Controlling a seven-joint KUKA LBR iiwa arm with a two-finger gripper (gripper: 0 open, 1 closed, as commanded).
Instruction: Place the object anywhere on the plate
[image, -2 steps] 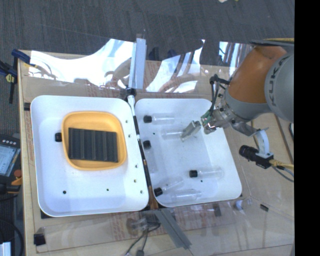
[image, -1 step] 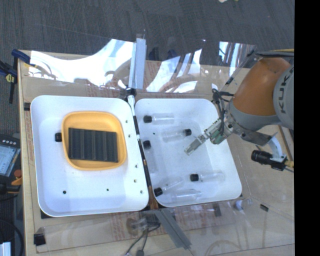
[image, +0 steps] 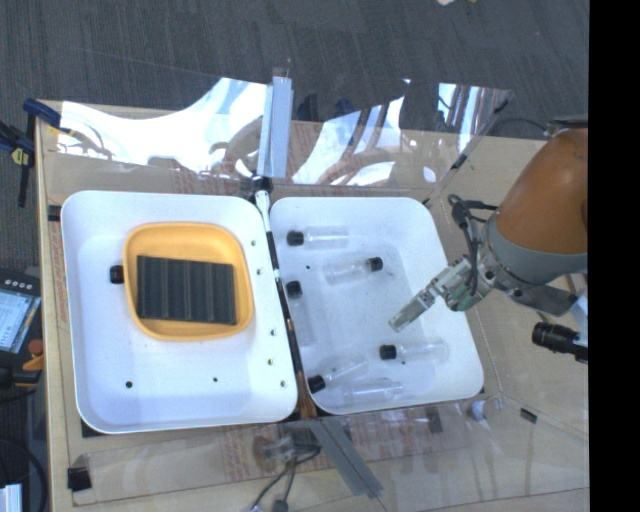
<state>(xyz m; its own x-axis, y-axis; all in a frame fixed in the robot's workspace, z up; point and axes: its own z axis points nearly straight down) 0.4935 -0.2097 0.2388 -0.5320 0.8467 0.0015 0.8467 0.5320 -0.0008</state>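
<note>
Jaws hang over right bin; whether wide or narrow cannot be told. Clear capped vials scattered there. Yellow plate in left bin, holding dark ridged insert.

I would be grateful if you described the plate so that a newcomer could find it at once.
Look at the left white bin of the two. In its middle lies the plate, a rounded yellow dish with a dark ribbed insert; the right bin holds clear black-capped tubes instead.
</note>
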